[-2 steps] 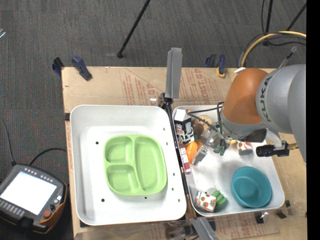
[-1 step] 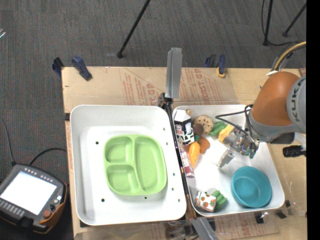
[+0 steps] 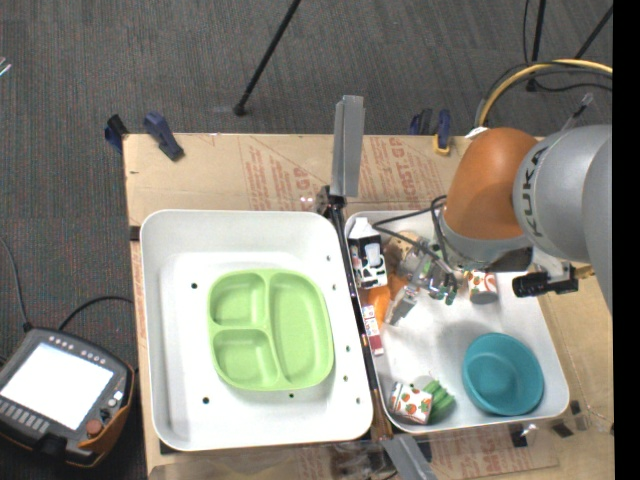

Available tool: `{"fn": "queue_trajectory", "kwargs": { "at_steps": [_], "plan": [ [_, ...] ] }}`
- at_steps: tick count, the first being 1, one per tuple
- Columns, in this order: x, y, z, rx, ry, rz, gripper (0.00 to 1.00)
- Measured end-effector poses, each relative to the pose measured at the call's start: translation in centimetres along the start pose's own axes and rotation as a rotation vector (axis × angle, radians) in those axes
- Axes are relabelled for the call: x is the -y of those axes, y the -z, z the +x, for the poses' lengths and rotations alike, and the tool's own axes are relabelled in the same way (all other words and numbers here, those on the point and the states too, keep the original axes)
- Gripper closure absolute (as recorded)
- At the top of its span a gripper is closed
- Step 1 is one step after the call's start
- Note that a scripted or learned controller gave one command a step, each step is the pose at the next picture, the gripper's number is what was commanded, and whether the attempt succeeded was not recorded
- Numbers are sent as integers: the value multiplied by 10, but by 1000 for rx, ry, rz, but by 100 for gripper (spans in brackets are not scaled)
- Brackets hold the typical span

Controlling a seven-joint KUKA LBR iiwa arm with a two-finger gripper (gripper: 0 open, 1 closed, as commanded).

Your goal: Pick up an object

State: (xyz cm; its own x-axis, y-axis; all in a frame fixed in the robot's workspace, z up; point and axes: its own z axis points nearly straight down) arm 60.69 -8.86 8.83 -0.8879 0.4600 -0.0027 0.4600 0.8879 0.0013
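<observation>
**Reaching into the cluttered right bin**

Probably the target is one of several small items in the right bin (image 3: 555, 363), since the task names no single object. A small black-and-white carton (image 3: 367, 256) stands at the bin's upper left, with an orange item (image 3: 398, 290) just beside it and a thin red-and-white packet (image 3: 372, 330) lying along the left wall. The gripper (image 3: 420, 286) hangs low over this cluster, likely lining up for a grasp; whether its jaws are open or closed cannot be told. Further out, a teal bowl (image 3: 503, 373) sits near the bin's lower right, and a small printed box (image 3: 411, 402) lies near the front wall. The left bin (image 3: 170, 268) holds a green divided plate (image 3: 270, 330).
</observation>
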Motion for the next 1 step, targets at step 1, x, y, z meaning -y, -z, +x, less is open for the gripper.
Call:
{"fn": "queue_trajectory", "kwargs": {
  "at_steps": [1],
  "plan": [
    [79,-1,43,-5,30,2,0]
  ]
}}
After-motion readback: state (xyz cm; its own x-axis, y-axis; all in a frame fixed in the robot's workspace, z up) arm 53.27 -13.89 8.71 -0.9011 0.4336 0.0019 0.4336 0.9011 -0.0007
